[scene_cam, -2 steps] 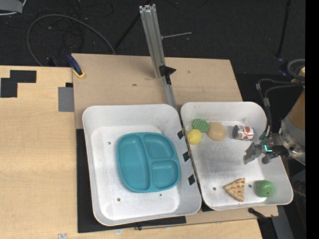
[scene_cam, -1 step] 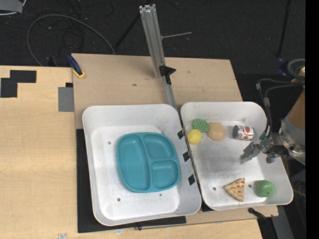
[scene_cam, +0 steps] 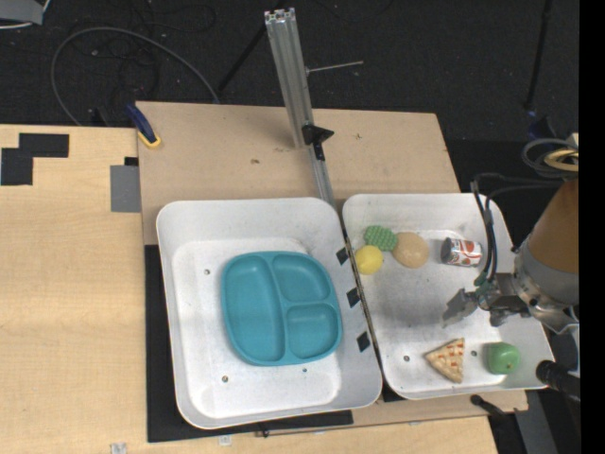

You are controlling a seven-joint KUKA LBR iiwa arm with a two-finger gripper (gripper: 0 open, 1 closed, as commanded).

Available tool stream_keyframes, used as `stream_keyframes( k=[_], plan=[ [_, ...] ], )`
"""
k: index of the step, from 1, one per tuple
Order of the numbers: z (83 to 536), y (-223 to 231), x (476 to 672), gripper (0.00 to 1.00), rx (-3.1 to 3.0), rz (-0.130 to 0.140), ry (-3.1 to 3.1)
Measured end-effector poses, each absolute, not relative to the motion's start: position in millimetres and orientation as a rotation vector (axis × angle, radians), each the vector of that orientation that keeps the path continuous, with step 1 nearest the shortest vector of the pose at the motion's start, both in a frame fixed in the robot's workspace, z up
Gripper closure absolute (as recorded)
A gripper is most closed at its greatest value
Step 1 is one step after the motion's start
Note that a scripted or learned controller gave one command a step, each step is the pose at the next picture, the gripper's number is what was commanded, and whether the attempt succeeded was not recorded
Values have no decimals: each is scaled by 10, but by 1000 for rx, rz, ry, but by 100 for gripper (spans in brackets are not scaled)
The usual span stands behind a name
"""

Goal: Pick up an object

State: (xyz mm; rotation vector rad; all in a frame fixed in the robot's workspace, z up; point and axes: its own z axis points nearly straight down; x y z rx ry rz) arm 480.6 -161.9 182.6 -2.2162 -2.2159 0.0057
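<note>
Here we see the claw hanging over the right bin, near its right wall, at the end of the grey arm with its orange band. Its dark fingers stand apart, pointing left and a little down, and we see nothing between them. Whether the tips touch the bin floor we cannot tell.

Just below the claw lies a pizza slice, a flat wedge with a pale crust and red spots. Beside it, toward the bin's right corner, sits a green apple, round and glossy. Along the far side of the same bin we find a small can on its side, red and white with a shiny end; a tan ball, smooth and matte; a yellow ball just beside it; and a green ridged object touching the yellow one.

The left bin holds a teal tray, smooth plastic with rounded corners and three compartments. Both bins are shallow, white and lightly speckled, resting on a pale wooden bench. A slim aluminium post rises behind them.
</note>
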Motion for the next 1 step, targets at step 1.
stream_keyframes(
  k=[1],
  plan=[
    [1292,-1698,4851,0,-2217,6,-2216]
  ],
)
